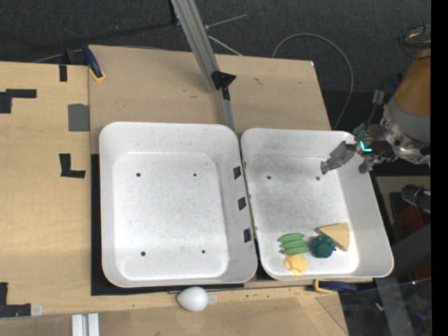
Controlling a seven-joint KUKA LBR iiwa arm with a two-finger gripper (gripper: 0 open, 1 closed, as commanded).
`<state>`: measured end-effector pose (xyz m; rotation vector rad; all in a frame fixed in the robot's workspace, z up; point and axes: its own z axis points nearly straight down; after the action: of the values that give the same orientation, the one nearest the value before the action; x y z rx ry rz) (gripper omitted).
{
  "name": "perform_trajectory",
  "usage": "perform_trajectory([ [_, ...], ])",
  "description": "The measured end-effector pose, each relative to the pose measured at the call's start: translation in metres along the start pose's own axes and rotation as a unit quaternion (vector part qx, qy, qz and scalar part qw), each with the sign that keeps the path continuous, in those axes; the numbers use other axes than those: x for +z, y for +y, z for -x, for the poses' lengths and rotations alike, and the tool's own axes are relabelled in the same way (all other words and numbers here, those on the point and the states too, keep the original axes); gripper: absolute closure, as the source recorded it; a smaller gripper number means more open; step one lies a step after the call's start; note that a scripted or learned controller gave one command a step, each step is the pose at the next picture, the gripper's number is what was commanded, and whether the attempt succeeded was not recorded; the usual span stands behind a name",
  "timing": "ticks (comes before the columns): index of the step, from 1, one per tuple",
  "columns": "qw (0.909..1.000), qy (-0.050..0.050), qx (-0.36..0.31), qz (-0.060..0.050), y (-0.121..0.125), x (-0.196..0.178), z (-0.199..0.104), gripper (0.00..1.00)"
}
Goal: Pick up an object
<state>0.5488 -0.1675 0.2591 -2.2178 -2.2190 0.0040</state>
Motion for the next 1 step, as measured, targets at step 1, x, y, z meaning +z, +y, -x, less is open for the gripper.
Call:
perform_trajectory([
  [1,1.0000,0.000,-0.001,0.002,0.0007,-0.0020,-0.0001,0.00],
])
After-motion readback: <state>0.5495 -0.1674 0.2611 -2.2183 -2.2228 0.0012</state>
